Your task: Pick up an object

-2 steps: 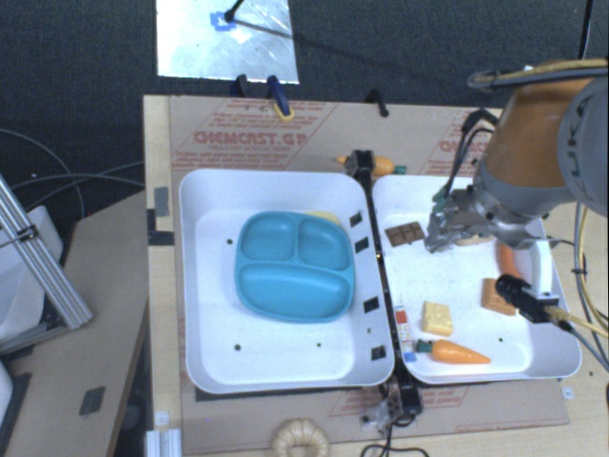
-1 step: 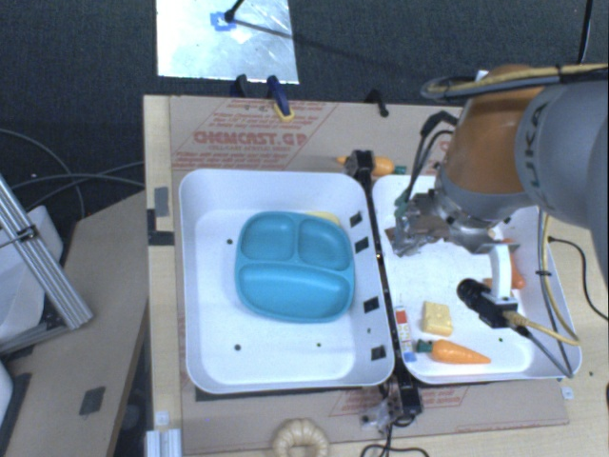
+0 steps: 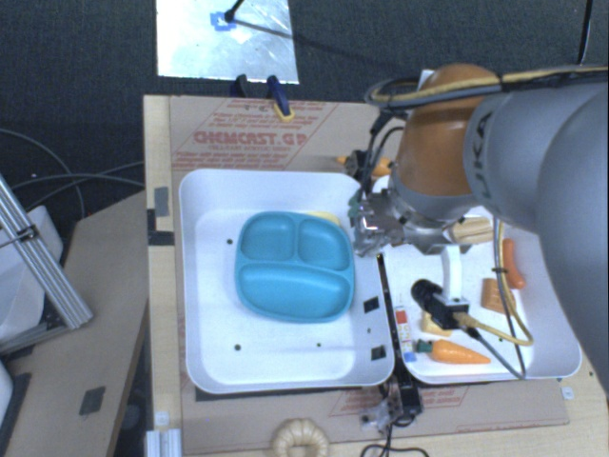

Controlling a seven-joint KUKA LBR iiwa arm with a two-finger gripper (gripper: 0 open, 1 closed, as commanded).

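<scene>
While the pincer is poised at centre frame beside the tray, its state cannot be told; approach is judged in hand, and descent onto a target is needed.

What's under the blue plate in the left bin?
A yellow edge shows at the far right rim of the blue plate; the plate covers the rest, so its identity is unclear.

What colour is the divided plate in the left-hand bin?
The divided plate is light blue, clearest in the camera view.
</scene>
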